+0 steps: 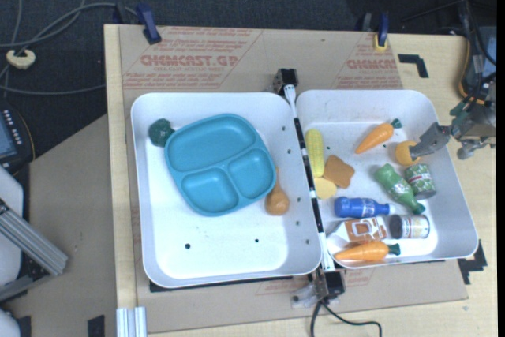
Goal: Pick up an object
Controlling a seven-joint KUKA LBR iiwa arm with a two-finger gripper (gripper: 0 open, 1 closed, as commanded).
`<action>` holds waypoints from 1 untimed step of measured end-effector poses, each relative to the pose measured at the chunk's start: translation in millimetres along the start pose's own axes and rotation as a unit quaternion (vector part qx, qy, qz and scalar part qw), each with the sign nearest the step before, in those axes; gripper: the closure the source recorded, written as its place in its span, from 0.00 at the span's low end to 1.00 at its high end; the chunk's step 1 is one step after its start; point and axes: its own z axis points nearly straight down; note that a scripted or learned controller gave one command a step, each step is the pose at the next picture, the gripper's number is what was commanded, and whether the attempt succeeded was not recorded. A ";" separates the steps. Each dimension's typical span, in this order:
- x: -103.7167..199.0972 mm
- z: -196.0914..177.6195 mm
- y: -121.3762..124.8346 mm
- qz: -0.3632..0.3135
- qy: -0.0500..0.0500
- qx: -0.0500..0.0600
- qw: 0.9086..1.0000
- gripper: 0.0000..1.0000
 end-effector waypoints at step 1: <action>31.0 135.3 50.8 -0.002 0.002 0.006 1.000 0.00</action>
